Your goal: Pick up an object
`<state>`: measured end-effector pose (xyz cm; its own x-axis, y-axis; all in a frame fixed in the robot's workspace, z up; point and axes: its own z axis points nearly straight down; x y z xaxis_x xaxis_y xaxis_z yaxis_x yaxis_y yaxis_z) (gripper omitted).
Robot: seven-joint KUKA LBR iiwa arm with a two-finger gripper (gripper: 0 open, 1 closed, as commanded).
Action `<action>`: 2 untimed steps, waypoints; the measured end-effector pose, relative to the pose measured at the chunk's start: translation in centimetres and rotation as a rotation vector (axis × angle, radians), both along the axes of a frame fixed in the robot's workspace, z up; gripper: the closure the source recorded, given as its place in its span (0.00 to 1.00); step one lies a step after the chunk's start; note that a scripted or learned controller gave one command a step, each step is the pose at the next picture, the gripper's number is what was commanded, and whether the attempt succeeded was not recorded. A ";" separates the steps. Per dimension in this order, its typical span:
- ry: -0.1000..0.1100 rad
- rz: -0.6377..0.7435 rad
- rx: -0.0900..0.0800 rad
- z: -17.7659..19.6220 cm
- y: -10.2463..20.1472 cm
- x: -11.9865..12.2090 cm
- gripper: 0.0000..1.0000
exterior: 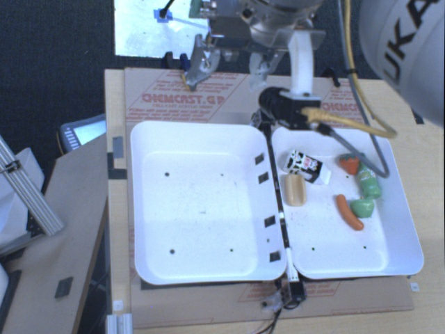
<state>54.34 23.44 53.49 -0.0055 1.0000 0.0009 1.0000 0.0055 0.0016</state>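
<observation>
White plastic makes up both shallow bins, and the black hinge strip [278, 200] where they meet serves as the landmark. Right of that strip lies the right bin [389, 256], which holds all the loose things. Just beside the strip, near the bin's upper end, sits a tan block [295, 189], and touching its upper edge is a small black-and-white carton [306, 165], tilted. Farther right of the strip, an orange sausage-shaped toy [350, 212] lies at a slant, with a green lump [362, 207] just beside it. Above those, a green bottle-like piece [368, 184] touches a small orange-red piece [350, 164]. Left of the strip, the left bin [160, 256] shows its bare floor with a few dark specks.

Well above the strip's upper end, past the bins' far rims, the gripper [233, 65] hangs over a brown cardboard sheet [167, 97]. Its two metal fingers [201, 60] stand apart with nothing between them. A yellow cable [348, 122] runs from the arm across the right bin's upper corner.
</observation>
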 end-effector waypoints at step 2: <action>0.000 0.000 0.000 0.0 0.0 0.0 0.00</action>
